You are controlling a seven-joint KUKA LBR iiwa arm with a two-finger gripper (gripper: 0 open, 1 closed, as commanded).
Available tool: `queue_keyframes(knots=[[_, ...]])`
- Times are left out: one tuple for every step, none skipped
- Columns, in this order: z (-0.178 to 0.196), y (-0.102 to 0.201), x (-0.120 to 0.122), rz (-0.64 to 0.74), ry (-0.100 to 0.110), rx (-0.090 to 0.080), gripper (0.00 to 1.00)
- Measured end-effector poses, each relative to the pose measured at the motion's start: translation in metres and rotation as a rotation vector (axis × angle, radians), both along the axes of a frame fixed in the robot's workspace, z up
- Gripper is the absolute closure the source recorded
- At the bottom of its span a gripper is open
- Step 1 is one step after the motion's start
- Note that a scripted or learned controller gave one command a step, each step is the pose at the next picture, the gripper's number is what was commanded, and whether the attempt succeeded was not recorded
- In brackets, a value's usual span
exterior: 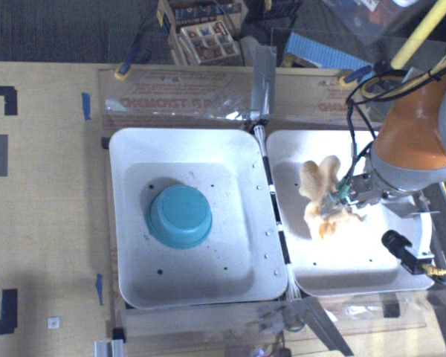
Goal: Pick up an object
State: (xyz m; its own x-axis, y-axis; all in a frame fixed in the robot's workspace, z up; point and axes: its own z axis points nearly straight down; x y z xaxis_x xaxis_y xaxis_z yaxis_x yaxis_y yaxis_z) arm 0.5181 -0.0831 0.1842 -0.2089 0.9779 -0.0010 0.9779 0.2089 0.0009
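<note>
Over right bin (312,270): gripper (334,205) down on tan soft toy (317,178); finger state unclear.

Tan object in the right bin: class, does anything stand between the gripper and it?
Nothing visible does. The gripper sits right at the tan object, over its lower part, in the right bin. The blue bowl lies apart in the left bin.

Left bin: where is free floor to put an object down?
In the left bin, the floor is bare right of and below the blue bowl. The right bin is crowded around the tan object, where the gripper works.
</note>
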Motion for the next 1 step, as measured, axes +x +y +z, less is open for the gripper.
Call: queue_keyframes(knots=[[0.0141, 0.0172, 0.0457, 0.207, -0.003, -0.001, 1.0]])
